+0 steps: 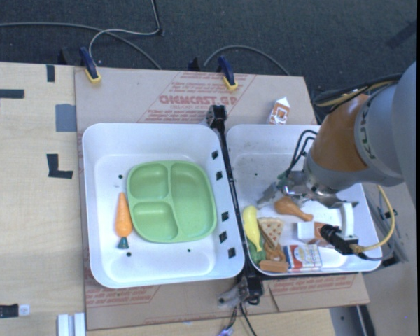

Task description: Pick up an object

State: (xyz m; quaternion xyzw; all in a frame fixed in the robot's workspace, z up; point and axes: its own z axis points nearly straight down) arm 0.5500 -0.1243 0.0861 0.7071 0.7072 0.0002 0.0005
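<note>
My gripper (pixel 281 187) is low inside the right bin (pixel 266 142), near its middle, on the end of the grey arm with its orange band (pixel 339 145). A brown chicken drumstick (pixel 292 207) lies just below and right of it, very close to the tip. Further toward the front of that bin lie a yellow banana-like piece (pixel 250 227), a slice of toast (pixel 270 229), a small sausage (pixel 273 264) and a red and white packet (pixel 306 256). The wrist hides part of the bin's right side.
The left bin (pixel 98 187) holds a green divided plate (pixel 171 201) and an orange carrot (pixel 123 215) beside it. A small milk carton (pixel 281 110) stands on the cardboard behind the right bin. Black clips (pixel 215 115) join the bins along the middle wall.
</note>
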